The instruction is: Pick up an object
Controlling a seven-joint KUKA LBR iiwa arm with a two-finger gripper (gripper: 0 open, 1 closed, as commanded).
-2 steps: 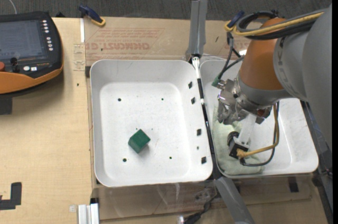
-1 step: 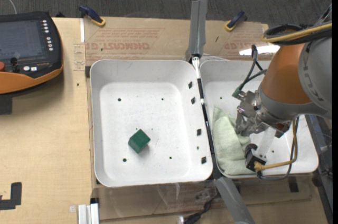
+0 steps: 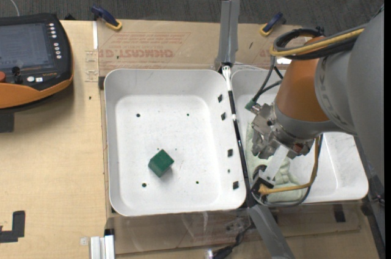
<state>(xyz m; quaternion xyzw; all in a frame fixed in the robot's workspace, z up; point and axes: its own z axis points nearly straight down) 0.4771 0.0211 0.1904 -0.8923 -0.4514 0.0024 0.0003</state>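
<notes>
While the grey arm (image 3: 342, 87) leans in from the right, the hand (image 3: 263, 146) sits low in the right bin (image 3: 348, 187), tight against that bin's left wall. The orange-banded wrist covers it from above, so I cannot tell whether it is released or clenched. Room is tight there: the shared edge of the two bins runs just beside it, with small black clips (image 3: 233, 153) along that edge. To the hand's right, the bin floor lies open and white.

Across the divide, the left bin (image 3: 107, 129) holds the green cube (image 3: 161, 163). It rests in the lower middle of the floor, well apart from every wall, with open room all around it.

Beyond the bins, cardboard (image 3: 153, 47) covers the surface, pinned at the far edge by two blue-and-orange clamps (image 3: 107, 18). Its red printing runs upside down and is too blurred to read. A control pendant (image 3: 30, 59) with a dark screen lies at the far left.
</notes>
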